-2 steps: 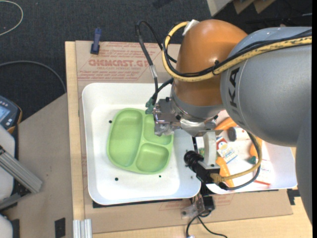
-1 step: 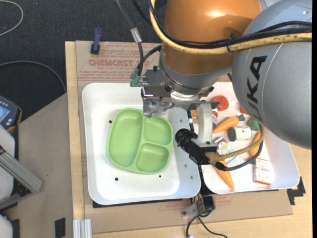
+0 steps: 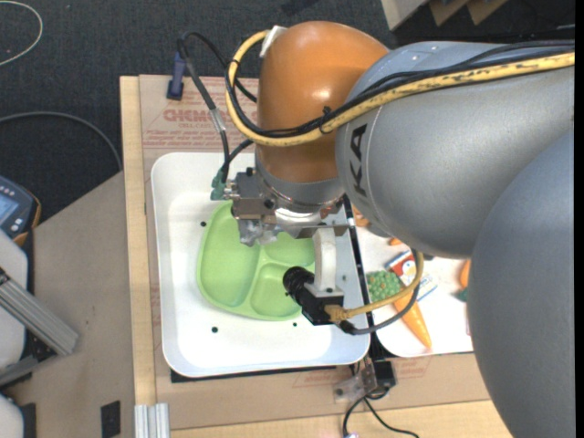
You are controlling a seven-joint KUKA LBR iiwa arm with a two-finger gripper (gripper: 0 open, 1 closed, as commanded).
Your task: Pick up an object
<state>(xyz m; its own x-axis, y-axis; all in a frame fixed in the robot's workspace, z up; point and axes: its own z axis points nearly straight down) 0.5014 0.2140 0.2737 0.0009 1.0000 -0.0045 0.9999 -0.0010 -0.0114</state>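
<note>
One green sectioned tray (image 3: 239, 276) lies flat in the left bin (image 3: 173, 245) under the gripper (image 3: 260, 231), whose grasp I cannot tell, so the risk I judge is a glancing slip off the tray's shallow, smooth rim, leaving it behind.

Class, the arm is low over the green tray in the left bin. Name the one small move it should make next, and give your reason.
Probably a short straight lift to test for a grasp. The gripper sits right down at the green tray in the left bin, near the tray's upper edge, but the wrist hides its tips, so a hold is unconfirmed. If the tray rises with it, the pick has worked.
</note>
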